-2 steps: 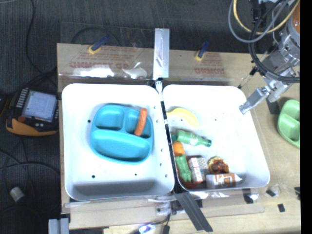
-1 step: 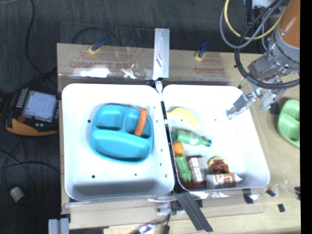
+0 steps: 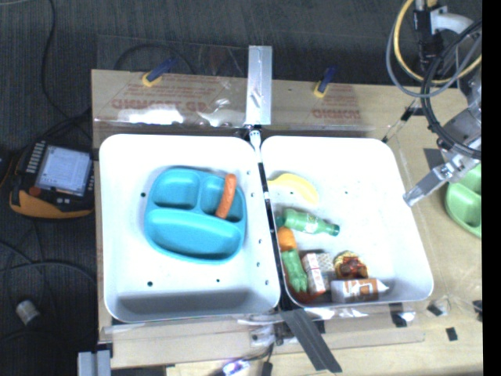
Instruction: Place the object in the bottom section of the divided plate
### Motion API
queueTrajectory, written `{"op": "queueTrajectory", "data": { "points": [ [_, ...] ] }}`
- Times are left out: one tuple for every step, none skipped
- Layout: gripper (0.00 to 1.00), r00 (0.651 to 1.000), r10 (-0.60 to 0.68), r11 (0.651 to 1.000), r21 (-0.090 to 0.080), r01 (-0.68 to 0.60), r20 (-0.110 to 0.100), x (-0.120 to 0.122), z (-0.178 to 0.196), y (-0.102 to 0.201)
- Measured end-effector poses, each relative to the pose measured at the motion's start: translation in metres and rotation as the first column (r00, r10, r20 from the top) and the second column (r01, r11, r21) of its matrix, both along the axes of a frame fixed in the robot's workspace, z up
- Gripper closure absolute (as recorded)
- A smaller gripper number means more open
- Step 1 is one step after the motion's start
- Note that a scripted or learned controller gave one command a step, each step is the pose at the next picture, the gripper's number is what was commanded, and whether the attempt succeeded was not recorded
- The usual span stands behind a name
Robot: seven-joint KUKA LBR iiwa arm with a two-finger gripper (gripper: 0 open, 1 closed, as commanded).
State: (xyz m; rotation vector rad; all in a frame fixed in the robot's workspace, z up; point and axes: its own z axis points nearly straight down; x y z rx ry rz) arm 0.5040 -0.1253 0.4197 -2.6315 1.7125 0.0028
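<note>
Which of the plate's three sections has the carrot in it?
The top right section of the blue plate: the carrot lies there. The top left and bottom sections hold nothing.

orange carrot [image 3: 227, 196] lies in upper right section of blue divided plate [image 3: 188, 237]

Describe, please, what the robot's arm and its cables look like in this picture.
At the right edge a grey metal part of the arm slants inward, angular and pale. Above it hang looped black and yellow cables with a white connector at the top.
</note>
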Motion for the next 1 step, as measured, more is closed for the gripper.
{"op": "queueTrajectory", "data": {
  "points": [
    [0.0, 0.99, -0.141, 0.99, 0.002, 0.141, 0.003, -0.0118, 0.0148, 0.0382]
  ]
}}
